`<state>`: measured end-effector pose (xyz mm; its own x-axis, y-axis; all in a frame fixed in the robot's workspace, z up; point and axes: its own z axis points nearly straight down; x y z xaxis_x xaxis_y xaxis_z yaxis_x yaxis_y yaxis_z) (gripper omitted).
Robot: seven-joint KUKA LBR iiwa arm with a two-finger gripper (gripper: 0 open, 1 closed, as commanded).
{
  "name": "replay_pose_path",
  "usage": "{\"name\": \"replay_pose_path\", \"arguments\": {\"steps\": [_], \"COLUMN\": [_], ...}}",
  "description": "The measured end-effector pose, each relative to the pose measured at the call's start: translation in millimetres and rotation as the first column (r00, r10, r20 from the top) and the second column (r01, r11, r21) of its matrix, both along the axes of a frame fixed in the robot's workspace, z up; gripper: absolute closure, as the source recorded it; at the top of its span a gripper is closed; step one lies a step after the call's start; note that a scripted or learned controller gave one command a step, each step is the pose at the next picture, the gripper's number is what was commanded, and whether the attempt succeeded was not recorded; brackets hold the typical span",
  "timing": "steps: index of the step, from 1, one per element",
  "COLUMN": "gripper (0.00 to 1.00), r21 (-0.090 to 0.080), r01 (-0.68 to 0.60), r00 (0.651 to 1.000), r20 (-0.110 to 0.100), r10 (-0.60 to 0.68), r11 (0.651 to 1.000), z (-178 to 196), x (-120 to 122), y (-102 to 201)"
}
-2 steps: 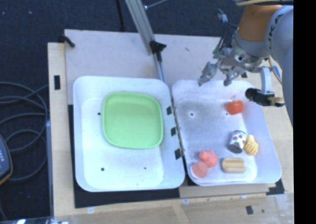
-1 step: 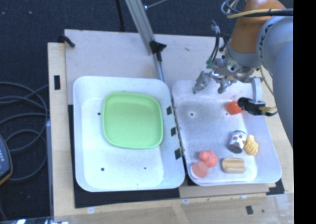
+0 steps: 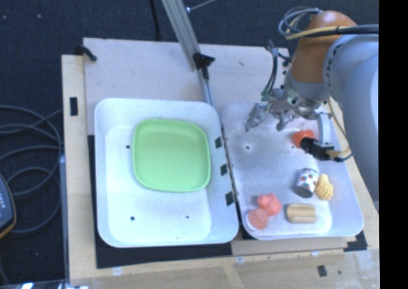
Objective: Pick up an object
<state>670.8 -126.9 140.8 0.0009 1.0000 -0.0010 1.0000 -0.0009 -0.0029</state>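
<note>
Surface: pale wooden surface [image 3: 153, 58] over dark carpet; two shallow white bins side by side; a metal strut slants down to the seam between them
Left bin [image 3: 115, 217]: well left of the end effector; matte white plastic with rounded corners
Green plate [image 3: 171, 155]: lies flat in the left bin, below and left of the end effector; smooth, glossy, squarish with soft corners
Right bin [image 3: 268, 160]: speckled white floor, directly beneath the end effector
End effector [image 3: 268, 115]: hangs over the right bin's far end; its two fingers look spread apart with nothing between them
Pink pieces [image 3: 264, 211]: well below the end effector at the near rim; soft-looking, lumpy, likely awkward to pinch
Tan roll [image 3: 301, 213]: just right of them; short cylinder, the easiest shape to close across
Orange piece [image 3: 303, 136]: nearest, just right of and below the end effector; small, rounded
Advice: probably centre over one separate item and descend straight; avoid the crowded near corner
</note>
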Motion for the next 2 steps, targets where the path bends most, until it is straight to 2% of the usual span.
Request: {"name": "replay_pose_path", "arguments": {"steps": [1, 2], "gripper": [1.00, 1.00], "r21": [0.001, 0.001], "r01": [0.000, 0.000], "r00": [1.000, 1.000], "r20": [0.006, 0.009], "r10": [0.000, 0.000], "r11": [1.000, 1.000], "z": [13, 77], "x": [1, 3], "y": [0, -3]}}
